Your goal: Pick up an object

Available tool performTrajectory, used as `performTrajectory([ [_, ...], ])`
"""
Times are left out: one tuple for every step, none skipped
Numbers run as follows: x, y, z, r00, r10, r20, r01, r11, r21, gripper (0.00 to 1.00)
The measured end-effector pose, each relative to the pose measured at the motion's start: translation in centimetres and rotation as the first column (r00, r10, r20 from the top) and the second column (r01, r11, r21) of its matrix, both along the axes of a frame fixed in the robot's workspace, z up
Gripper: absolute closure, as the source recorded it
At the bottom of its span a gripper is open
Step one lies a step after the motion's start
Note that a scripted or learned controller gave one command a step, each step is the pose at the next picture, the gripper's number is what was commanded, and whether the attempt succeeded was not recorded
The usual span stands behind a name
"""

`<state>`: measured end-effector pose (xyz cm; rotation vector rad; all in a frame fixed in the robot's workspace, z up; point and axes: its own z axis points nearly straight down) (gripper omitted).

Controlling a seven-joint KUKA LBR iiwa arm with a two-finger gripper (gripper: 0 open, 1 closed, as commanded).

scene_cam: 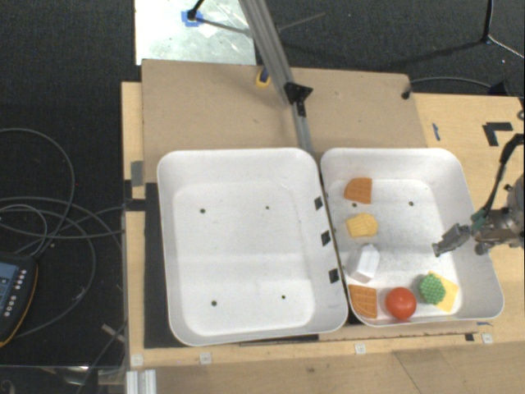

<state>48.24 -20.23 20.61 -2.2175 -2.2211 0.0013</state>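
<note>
- Since the toy pieces in the right bin (472, 212) look light and rigid, I'd grip the red ball (400, 303), at six o'clock, across its middle; it may roll.
- My gripper (447, 243) hovers at three o'clock, its state I cannot tell.
- Also inside: white block (366, 262), green-and-yellow piece (436, 290), three orange-yellow pieces.
- Left bin (246, 236): bare floor.

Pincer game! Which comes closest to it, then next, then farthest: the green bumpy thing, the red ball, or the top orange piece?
Measured from the pincer at the right bin's right side:
1. Green bumpy thing, just below it, front right corner.
2. Red ball, farther left along the front.
3. Top orange piece, up by the left wall.
</note>
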Motion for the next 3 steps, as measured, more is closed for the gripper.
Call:
performTrajectory([
  [0.5, 0.9, -4.9, 1.0, 0.0, 0.0, 0.0, 1.0, 0.0, 0.0],
  [-0.1, 1.8, -9.6, 1.0, -0.001, -0.001, 0.001, 1.0, 0.001, 0.0],
  [0.1, 1.6, -8.3, 1.0, -0.001, 0.006, 0.001, 1.0, -0.002, 1.0],
])
